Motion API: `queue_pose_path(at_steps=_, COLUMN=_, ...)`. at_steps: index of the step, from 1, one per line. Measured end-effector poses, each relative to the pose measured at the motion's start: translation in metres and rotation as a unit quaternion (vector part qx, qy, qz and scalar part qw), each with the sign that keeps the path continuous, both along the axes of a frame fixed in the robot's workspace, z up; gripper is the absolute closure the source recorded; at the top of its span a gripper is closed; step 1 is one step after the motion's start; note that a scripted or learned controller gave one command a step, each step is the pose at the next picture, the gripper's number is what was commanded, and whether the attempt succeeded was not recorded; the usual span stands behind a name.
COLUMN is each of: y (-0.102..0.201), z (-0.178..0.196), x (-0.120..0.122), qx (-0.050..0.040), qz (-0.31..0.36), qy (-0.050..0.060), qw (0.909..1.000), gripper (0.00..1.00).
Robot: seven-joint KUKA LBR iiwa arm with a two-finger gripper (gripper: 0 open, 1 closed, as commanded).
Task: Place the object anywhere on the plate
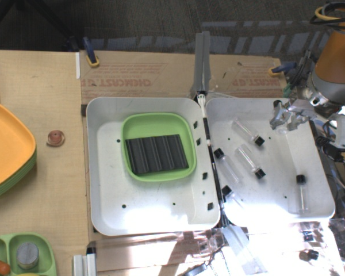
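A green square plate (pixel 158 119) sits in the left bin (pixel 103 200). A dark grey ribbed slab (pixel 156 154) lies flat on the plate, inside its rim. My gripper (pixel 284 118) hangs over the far right corner of the right bin (pixel 276 206), well apart from the plate and the slab. Nothing shows beneath or in it. Three clear tubes with black caps lie on the right bin's floor: one (pixel 246 131) just left of the gripper, one (pixel 248 161) in the middle, one (pixel 302 192) near the right wall.
Orange plates (pixel 6 145) are stacked at the bench's left edge, with a small red-brown knob (pixel 56 137) beside them. A green compartment tray (pixel 20 253) sits at the front left. A grey post (pixel 202 62) rises between the bins at the back.
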State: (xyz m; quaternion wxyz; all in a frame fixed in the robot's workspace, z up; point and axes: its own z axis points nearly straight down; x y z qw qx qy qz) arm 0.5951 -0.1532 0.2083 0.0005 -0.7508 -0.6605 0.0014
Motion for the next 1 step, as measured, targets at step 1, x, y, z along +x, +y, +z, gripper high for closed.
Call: queue_pose_path(at_steps=1, y=0.0000, z=0.0001, x=0.0000, qx=0.0000, qz=0.000, qy=0.000, qw=1.0000, gripper=0.00)
